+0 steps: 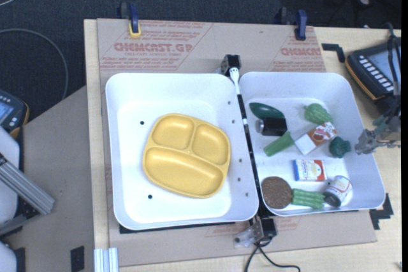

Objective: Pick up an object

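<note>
One yellow tray (186,155); nine small objects (299,156) fill the right bin (357,105).

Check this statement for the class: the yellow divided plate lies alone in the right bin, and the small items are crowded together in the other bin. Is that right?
Not quite. The camera view shows the yellow divided plate lying alone in the left bin, not the right. The small items, such as the brown disc and the blue and white packet, are crowded together in the right bin.
</note>
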`<state>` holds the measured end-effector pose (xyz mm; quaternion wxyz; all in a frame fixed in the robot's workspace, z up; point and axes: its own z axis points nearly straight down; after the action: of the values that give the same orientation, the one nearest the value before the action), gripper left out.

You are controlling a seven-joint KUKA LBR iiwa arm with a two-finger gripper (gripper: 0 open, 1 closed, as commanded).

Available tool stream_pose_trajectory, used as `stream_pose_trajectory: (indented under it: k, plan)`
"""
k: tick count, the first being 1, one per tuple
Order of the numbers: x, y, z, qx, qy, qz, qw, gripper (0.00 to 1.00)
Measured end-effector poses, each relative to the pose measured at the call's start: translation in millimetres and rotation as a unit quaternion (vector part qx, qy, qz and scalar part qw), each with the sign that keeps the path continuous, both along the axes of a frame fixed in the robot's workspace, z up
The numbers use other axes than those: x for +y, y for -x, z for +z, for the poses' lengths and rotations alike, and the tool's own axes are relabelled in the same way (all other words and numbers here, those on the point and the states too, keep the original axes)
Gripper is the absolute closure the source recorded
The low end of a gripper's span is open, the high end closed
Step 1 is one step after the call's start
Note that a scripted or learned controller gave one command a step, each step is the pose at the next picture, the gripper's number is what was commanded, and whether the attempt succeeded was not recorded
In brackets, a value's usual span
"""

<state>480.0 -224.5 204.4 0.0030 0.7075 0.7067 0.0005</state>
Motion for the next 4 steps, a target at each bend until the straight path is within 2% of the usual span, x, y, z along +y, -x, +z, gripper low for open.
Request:
stream_pose_trajectory:
  k: [1, 2, 3, 4]
  plan:
    - [120.3, -22.8, 88.0, -0.004, -0.0027, 0.008, 1.0, 1.0]
    - [219.0, -10.0, 178.3, -0.004, -0.0034, 0.008, 1.0, 1.0]
    - [243.0, 0.2, 267.3, -0.004, -0.0026, 0.003, 1.0, 1.0]
    - [289.7, 0.4, 306.9, -0.001, -0.0028, 0.004, 1.0, 1.0]
